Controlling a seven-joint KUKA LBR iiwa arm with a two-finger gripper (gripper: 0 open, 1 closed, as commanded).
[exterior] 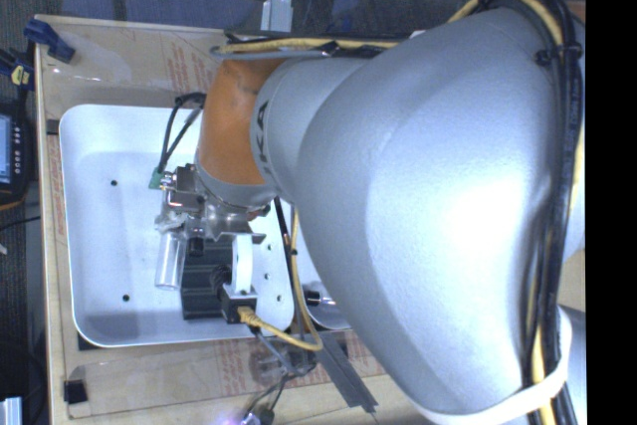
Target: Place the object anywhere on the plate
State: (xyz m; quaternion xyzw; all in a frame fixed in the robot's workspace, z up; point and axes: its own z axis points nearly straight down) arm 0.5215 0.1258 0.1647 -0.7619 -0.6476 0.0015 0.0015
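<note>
Object to place: can't tell where it is, same for the plate. The big grey robot arm (pixel 428 194) with its orange band (pixel 229 124) covers the right side of the tan wooden bench (pixel 119 75). The gripper (pixel 181 224) sits over the left shallow white plastic bin (pixel 90 174), near that bin's right edge and roughly midway between its far and near walls. Gripper state: can't tell from this angle. A pale silver cylinder (pixel 167 261) sits just beside the gripper body; can't tell if it's robot hardware or a loose item. A sliver of the second white bin (pixel 333 316) shows at the arm's lower edge. A blue clamp (pixel 47 40) is at the bench's far-left corner.
</note>
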